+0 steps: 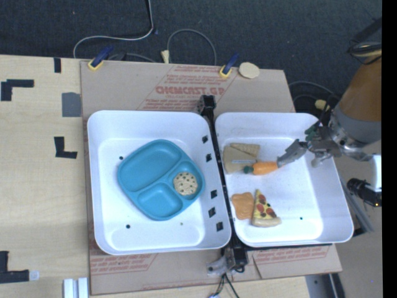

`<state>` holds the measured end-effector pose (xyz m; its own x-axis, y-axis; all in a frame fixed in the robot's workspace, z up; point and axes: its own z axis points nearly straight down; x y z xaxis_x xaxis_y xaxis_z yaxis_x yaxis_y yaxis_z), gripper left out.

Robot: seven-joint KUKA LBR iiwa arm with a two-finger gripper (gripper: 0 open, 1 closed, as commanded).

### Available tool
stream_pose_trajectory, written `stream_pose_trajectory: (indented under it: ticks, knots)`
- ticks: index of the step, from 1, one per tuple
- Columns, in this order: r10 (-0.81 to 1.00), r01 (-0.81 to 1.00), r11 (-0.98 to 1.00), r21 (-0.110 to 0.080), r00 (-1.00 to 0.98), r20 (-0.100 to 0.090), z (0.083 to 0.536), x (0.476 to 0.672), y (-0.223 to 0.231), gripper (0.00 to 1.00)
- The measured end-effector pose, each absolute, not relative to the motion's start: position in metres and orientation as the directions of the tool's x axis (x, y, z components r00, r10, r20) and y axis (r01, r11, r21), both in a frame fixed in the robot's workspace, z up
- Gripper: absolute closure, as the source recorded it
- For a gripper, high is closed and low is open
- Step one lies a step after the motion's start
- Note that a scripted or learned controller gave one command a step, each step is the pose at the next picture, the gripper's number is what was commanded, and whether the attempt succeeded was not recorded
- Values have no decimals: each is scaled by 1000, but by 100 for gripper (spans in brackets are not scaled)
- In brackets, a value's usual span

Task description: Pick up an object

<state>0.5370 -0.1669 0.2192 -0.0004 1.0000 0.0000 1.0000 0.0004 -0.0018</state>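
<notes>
In the right bin (322, 225) an orange carrot (266, 167) lies against a pale sandwich wedge (239, 156). Nearer the front of that bin, a piece of toast (242, 205) and a pizza slice (264, 211) lie side by side. My gripper (298, 161) hangs over the bin's right half, just right of the carrot. It is open, with nothing between its fingers. One grey finger (289, 153) slants down-left, and its tip almost reaches the carrot's end.
The left bin (105, 228) holds a blue divided plate (149, 176) with a cookie (185, 182) in its small right compartment. Black clips run along the divider (214, 166) between the bins. Cables lie beyond the bench's far edge.
</notes>
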Motion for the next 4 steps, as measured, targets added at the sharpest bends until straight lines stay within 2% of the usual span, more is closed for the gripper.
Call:
stream_pose_trajectory:
  ticks: [1,2,3,4]
  knots:
    - [1000,1000,0,5,0,-3,80,505,-129,0]
    - [1000,1000,4,6,-4,-3,87,582,-111,0]
    - [1000,1000,1,7,-1,-5,97,580,-113,100]
    - [1000,1000,1,6,-1,-5,96,580,-113,0]
